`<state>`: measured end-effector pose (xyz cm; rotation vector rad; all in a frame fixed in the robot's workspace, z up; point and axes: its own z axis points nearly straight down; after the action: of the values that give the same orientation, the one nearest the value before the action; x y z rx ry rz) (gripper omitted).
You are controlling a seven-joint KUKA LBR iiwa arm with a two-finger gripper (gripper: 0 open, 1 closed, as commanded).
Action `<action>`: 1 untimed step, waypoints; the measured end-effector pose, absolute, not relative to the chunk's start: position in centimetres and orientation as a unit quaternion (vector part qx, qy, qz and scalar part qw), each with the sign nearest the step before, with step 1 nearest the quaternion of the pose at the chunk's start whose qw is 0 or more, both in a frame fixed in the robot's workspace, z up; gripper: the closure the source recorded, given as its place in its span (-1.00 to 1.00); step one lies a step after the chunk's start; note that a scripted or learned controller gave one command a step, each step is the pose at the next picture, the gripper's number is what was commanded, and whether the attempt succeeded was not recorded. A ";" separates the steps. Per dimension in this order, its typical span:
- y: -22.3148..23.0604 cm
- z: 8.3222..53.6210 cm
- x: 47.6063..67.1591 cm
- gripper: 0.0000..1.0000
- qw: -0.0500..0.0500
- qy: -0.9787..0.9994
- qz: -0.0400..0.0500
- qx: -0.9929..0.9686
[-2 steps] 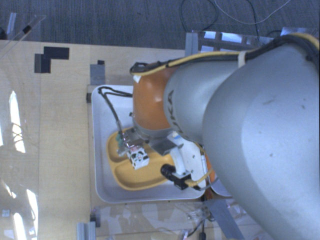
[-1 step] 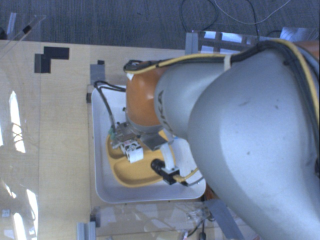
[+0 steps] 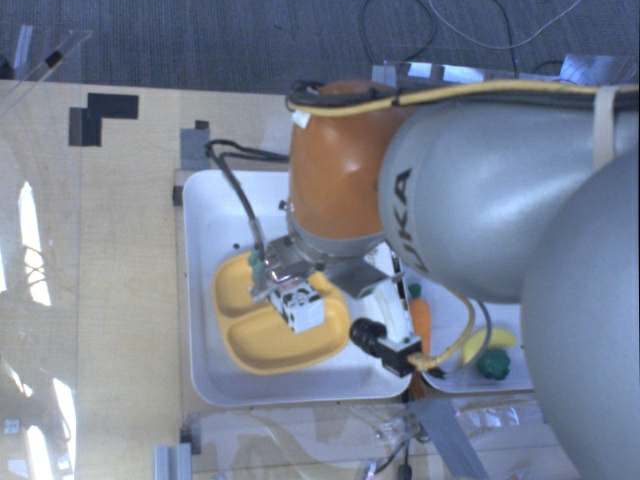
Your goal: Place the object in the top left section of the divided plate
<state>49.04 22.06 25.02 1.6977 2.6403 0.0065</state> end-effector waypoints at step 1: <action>20.8 12.7 52.0 1.00 0.001 0.814 0.003 0.580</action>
<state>52.01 20.75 12.69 1.8218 2.5560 0.0101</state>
